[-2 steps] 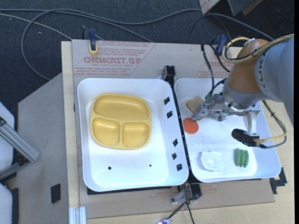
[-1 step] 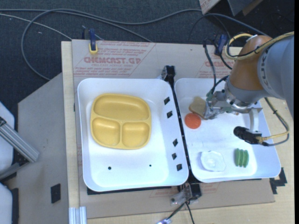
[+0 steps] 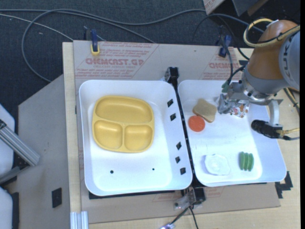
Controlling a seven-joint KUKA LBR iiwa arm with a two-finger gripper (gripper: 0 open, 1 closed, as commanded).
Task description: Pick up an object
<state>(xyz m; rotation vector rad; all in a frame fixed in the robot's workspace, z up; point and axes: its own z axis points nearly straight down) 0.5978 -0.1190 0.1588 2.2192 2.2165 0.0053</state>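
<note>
In the right bin (image 3: pixel 267 149) lie a tan bread-like slice (image 3: pixel 205 109), an orange round piece (image 3: pixel 196 123), a white disc (image 3: pixel 217 163) and a green ribbed piece (image 3: pixel 246 161). My gripper (image 3: pixel 232 104) hangs low over the back of that bin, just right of the tan slice. A small red-and-white thing (image 3: pixel 239 110) shows at the gripper's lower right edge, partly hidden by it. I cannot make out whether that thing is in the grasp or merely lying under it.
The left bin (image 3: pixel 90 156) holds a yellow three-compartment plate (image 3: pixel 124 123). A black divider with clips (image 3: pixel 178 128) runs between the bins. A black cable part (image 3: pixel 267 128) from the arm hangs over the right bin's right side.
</note>
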